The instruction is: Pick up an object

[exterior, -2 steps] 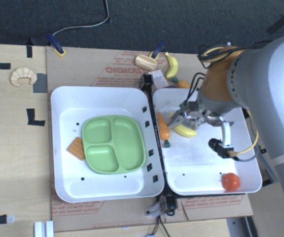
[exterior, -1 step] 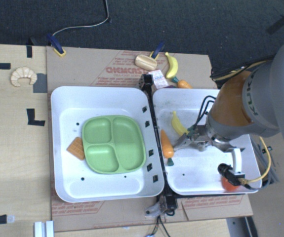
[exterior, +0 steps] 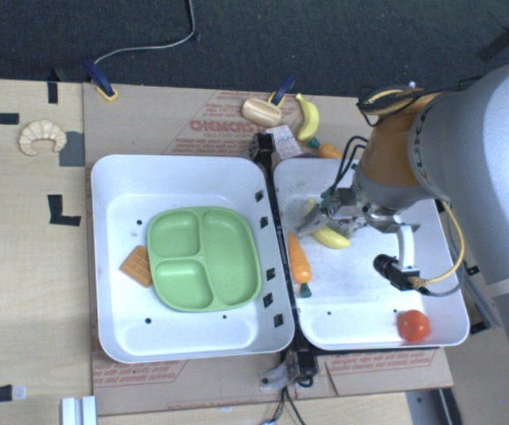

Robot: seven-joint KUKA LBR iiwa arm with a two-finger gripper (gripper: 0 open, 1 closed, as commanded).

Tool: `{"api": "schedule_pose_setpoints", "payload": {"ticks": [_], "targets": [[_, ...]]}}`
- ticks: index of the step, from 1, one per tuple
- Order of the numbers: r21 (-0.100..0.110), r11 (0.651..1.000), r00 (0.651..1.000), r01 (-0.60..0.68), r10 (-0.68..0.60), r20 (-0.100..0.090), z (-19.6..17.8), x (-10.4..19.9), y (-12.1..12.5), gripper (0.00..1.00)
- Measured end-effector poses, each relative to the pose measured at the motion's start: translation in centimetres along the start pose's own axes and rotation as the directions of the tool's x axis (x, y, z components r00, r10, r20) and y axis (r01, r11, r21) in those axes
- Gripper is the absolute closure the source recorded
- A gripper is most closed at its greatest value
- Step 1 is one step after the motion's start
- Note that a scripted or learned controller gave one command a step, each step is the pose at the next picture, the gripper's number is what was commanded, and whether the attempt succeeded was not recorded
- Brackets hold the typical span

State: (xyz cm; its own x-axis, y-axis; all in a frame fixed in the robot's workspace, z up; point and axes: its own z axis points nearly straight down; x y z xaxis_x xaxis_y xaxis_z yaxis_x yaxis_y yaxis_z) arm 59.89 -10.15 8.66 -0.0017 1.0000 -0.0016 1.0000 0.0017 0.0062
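Cardboard sheeting covers the bench [exterior: 33, 264], and beyond its far edge lies dark carpet crossed by a thin white cable [exterior: 183, 20]. Two shallow white bins sit side by side on the cardboard. Inside the left bin [exterior: 117, 184] rests a green divided plate [exterior: 205, 258], with a tan cracker [exterior: 136, 266] tucked against the plate's left rim.

From the right edge the grey arm [exterior: 484, 149] reaches in over the right bin [exterior: 440, 326], its orange band [exterior: 394, 149] turned toward the far side and its wrist bent down toward the bin's middle. At its tip the gripper [exterior: 325, 221] hangs low over a small yellow banana [exterior: 332, 237] lying near the bin's far-left part; whether the pincer is open or closed cannot be told.

An orange carrot [exterior: 299, 260] lies along the right bin's left wall, and a red tomato [exterior: 414, 325] sits in its near-right corner.

Past the bins' far edges, on the cardboard, lie a bread roll [exterior: 260, 110], a second banana [exterior: 308, 118] and a small packet [exterior: 282, 139]. Near the bench's far-left corner sits a croissant [exterior: 42, 136].
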Motion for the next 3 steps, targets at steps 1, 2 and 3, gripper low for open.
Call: {"api": "schedule_pose_setpoints", "payload": {"ticks": [1,2,3], "targets": [[0.005,1.000,1.000,0.000,0.000,0.000,-6.4,-2.1,7.0,0.00],[0.007,1.000,1.000,0.000,0.000,-0.001,-0.1,-1.2,3.0,0.00],[0.007,1.000,1.000,0.001,-0.001,-0.001,-1.0,-1.1,3.0,1.00]]}}
